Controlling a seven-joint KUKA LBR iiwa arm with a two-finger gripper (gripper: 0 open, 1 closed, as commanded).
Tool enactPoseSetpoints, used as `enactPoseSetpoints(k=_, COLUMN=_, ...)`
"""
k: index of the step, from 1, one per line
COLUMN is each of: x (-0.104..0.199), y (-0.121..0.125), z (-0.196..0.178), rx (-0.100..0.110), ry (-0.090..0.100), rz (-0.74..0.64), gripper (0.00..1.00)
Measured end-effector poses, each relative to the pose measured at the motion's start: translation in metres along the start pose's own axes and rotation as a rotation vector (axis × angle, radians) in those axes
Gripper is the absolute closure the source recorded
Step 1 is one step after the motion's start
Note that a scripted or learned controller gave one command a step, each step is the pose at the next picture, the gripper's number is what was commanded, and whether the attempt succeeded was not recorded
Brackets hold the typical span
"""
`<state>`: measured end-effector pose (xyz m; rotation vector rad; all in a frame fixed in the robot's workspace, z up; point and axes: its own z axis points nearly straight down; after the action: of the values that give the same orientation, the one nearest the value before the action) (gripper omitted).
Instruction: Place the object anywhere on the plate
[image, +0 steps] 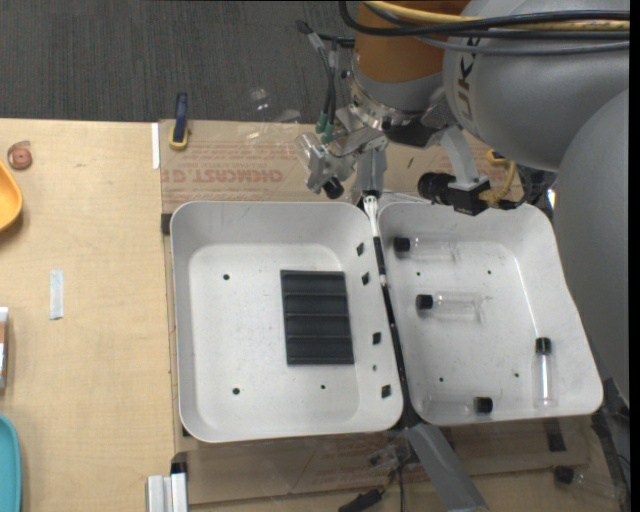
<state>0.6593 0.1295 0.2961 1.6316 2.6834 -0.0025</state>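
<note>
A black ribbed rectangular plate (318, 317) lies flat in the middle of the left bin (200, 400). Several clear tubes with black caps lie in the right bin (570, 330): one near its back left (402, 244), one in the middle (450, 304), one by the right wall (543, 372) and one at the front (482, 405). My gripper (340, 165) hangs over the back edge of the bins, above the gap between them, behind and to the right of the plate. Glare and cables hide what it carries.
Both bins rest on cardboard (240, 165). A wooden bench (90, 300) stretches to the left, with a yellow dish (6, 205) and a teal item (6, 470) at its left edge. A blue clamp (180, 118) stands behind the left bin. The arm's body (560, 90) fills the upper right.
</note>
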Motion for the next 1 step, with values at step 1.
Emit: enactPoseSetpoints(k=1, x=0.0, y=0.0, z=-0.0001, rx=0.0, ry=0.0, rz=0.0, gripper=0.0)
